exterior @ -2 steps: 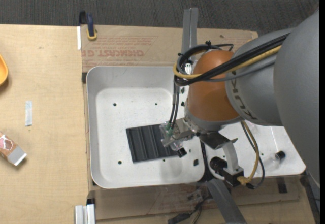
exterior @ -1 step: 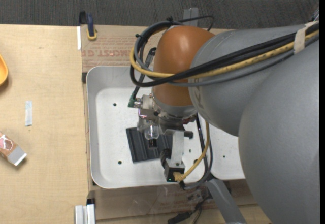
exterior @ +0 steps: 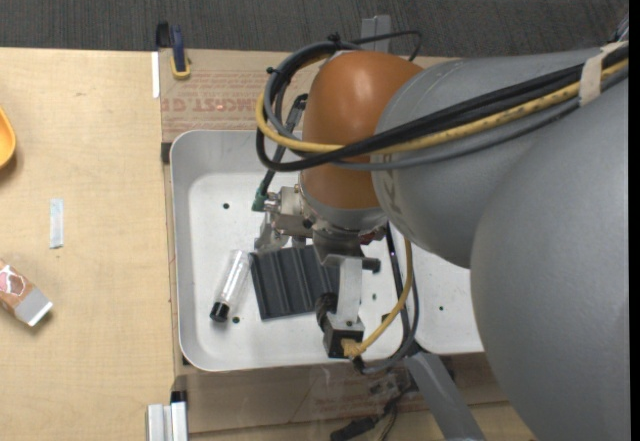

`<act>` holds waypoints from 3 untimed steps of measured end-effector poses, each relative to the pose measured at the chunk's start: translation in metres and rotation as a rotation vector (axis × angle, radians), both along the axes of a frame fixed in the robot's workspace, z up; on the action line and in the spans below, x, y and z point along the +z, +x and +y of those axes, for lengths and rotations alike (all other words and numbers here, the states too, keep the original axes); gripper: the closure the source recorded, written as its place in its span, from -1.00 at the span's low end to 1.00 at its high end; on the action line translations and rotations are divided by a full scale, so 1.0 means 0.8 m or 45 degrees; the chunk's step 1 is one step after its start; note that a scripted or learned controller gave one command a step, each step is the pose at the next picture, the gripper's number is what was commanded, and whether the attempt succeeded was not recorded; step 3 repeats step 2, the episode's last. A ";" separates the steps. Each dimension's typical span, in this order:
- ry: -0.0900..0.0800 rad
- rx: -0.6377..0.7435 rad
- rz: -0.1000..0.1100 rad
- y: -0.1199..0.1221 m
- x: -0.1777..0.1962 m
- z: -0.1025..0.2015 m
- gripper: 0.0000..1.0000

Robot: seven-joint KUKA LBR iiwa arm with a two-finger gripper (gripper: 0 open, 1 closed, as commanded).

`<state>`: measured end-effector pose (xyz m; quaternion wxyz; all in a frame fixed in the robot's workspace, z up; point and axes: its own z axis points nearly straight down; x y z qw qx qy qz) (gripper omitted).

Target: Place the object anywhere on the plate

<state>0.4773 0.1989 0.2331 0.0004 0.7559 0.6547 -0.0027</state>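
My arm's orange band and grey wrist hang over the middle of the white bin. The gripper sits under the wrist and is mostly hidden by it. Just below it a dark ribbed rectangular block lies flat on the bin floor. To the block's left lies a silver cylinder with a black cap, tilted, apart from the gripper. An orange rounded rim shows at the far left edge of the bench; I cannot tell what it is.
The tan bench left of the bin carries a small clear strip and a red-and-white wrapped bar. A blue clamp stands at the bin's far left corner. Yellow and black cables loop around the wrist.
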 end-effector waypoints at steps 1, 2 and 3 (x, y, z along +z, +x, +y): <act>0.000 -0.340 -0.002 0.000 -0.165 0.030 -1.00; -0.001 -0.394 -0.001 0.000 -0.020 -0.057 -1.00; -0.001 -0.394 -0.001 0.000 -0.020 -0.057 -1.00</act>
